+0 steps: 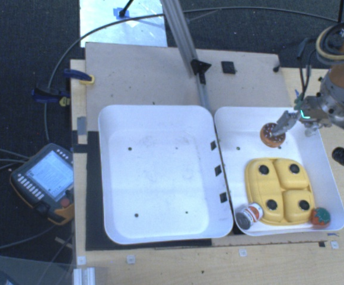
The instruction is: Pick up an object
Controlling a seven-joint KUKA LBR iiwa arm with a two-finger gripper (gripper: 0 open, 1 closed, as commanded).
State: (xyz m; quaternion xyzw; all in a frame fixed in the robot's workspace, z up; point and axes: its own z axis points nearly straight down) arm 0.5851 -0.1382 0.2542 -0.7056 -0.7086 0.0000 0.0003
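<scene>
At the right bin's (332,177) far end your fingers (283,125) sit over the small brown doughnut-shaped toy (272,135), openness unclear; it looks light and rigid, so pinch across its rim.

white bins (160,120), yellow tray (277,190) with black dots, brown donut (272,135), red-and-white can (249,214)

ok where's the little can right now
The can lies on its side in the right bin, at that bin's near left corner, touching the yellow block.
</scene>
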